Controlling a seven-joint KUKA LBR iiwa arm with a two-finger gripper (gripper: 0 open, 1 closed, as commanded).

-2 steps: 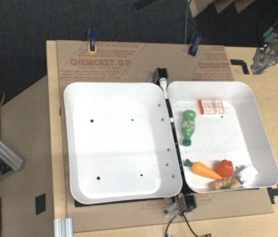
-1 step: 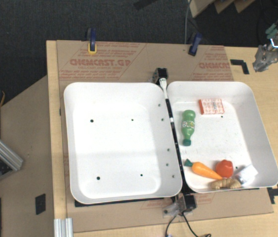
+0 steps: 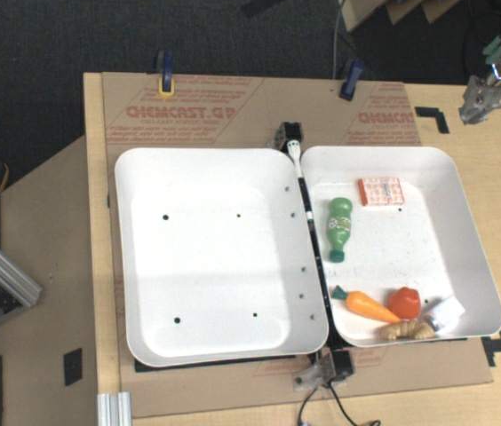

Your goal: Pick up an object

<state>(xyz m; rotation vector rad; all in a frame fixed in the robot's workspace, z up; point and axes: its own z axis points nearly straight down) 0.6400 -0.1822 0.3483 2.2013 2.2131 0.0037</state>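
The right bin holds several objects. A green toy bottle lies near its left wall. A small red-and-white box lies at the back. Along the front edge lie an orange carrot, a red round object, a tan knobbly piece and a small white piece, all close together. A grey metal part that looks like my gripper hangs at the far right, beyond the right bin's back corner and well away from all the objects.
The left bin lies beside the right one, and the two meet along a black divider strip. Both rest on a brown board held by two clamps at the back. Cables and a metal rail lie off the bench.
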